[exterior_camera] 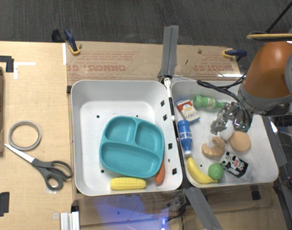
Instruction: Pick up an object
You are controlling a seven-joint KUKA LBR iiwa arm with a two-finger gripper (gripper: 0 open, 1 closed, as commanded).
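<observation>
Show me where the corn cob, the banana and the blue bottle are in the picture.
corn cob [128, 183]: camera view, middle of the cob.
banana [198, 173]: camera view, middle of its curve.
blue bottle [184, 136]: camera view, middle of the body.

Dark grey carpet floor [136, 13] beyond a pale wooden bench [30, 186] (black tape marks at its left).

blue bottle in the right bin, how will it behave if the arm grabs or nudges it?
The blue bottle lies on its side, so a sideways nudge would probably roll it. It looks like smooth, rigid plastic, so it may slip in a pinch. The carton and banana sit close to its ends, likely crowding a lengthwise approach.
</observation>
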